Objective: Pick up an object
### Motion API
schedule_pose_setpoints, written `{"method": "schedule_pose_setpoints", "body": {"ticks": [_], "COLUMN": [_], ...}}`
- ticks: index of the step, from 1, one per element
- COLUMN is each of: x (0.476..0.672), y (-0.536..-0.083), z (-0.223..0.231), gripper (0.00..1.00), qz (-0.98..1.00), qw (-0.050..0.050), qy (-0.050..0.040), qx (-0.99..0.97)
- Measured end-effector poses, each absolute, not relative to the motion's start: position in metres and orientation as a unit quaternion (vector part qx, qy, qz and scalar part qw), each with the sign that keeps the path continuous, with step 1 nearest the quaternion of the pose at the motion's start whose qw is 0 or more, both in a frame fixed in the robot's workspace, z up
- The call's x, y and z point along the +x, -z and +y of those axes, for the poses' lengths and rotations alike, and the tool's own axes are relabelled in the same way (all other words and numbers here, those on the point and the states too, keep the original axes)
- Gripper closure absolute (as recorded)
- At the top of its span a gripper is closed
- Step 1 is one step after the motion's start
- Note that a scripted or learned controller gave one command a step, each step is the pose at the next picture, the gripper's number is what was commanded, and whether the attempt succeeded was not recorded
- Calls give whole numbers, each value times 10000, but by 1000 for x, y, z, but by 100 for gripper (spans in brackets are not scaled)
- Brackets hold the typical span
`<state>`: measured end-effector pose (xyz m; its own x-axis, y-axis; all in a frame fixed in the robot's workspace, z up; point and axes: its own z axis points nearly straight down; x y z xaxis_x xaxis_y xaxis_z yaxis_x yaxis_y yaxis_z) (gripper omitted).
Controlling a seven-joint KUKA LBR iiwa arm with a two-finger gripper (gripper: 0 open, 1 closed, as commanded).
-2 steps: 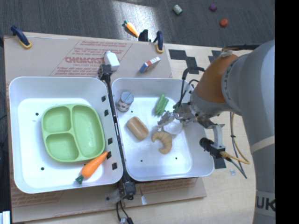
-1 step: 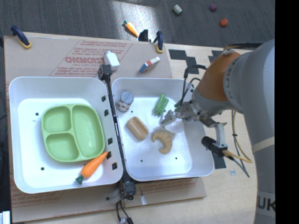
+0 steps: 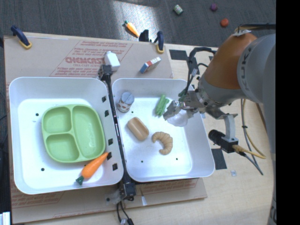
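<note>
The tool (image 3: 178,110) blurs against the right bin's wall (image 3: 199,125) (its fingers can't be made out).

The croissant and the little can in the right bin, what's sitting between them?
In the camera view, the tan bread roll lies between the croissant and the can, apart from both on the bin floor.

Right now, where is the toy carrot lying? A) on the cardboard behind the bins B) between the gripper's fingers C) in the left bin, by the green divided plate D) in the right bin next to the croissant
C: the carrot lies in the left bin, just off the near right edge of the green divided plate.
</note>
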<state>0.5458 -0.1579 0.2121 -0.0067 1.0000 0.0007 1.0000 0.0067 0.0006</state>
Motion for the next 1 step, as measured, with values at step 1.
{"method": "schedule_pose_setpoints", "body": {"ticks": [1], "x": [477], "y": [-235], "z": [-103], "gripper": [100], "qz": [-7099], "qw": [12], "qy": [-7], "qx": [-7043]}}
